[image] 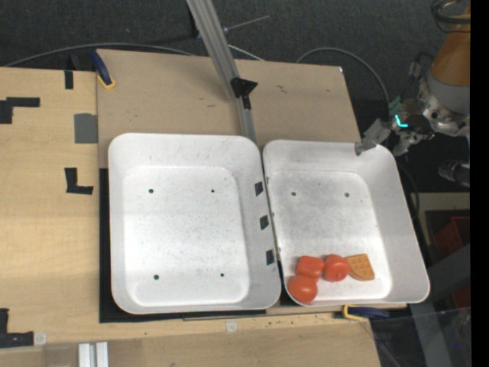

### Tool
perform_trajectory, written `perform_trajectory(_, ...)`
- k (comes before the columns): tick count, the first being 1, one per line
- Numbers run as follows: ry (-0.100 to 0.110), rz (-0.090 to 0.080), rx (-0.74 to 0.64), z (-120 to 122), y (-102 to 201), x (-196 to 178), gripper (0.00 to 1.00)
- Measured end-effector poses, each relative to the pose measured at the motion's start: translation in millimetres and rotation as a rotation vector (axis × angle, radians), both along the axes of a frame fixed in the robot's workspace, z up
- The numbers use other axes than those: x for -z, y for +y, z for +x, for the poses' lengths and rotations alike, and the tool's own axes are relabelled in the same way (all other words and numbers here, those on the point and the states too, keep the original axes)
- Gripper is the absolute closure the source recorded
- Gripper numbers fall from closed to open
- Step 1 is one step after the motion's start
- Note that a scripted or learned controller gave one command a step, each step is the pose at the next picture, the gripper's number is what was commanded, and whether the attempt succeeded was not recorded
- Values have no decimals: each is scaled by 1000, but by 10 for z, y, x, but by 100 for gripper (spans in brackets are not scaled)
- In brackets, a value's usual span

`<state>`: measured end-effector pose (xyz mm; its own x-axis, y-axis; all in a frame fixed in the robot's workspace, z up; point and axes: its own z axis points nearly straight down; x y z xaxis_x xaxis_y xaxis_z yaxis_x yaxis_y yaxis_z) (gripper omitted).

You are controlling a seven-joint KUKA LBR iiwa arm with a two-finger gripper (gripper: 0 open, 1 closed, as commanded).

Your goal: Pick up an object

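Note:
Three red, rounded, tomato-like pieces lie in a cluster at the near edge of the right bin: one, one to its right, one in front. An orange, waffle-textured piece touches the cluster's right side. My gripper hangs over the right bin's far right corner, well away from these pieces. Its two fingers stand apart, open, with nothing between them.
The left bin sits flush against the right one, joined by black clips. A slanted metal pole rises behind the bins. Cables run across the dark floor at the back.

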<state>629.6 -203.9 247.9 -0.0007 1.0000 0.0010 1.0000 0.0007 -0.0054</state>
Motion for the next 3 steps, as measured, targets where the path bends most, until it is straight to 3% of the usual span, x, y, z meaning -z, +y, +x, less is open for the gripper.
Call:
perform_trajectory(1,-4,-2,-1,9,0,-30,0)
perform_trajectory(3,3,0,0,-31,-54,1241,0)
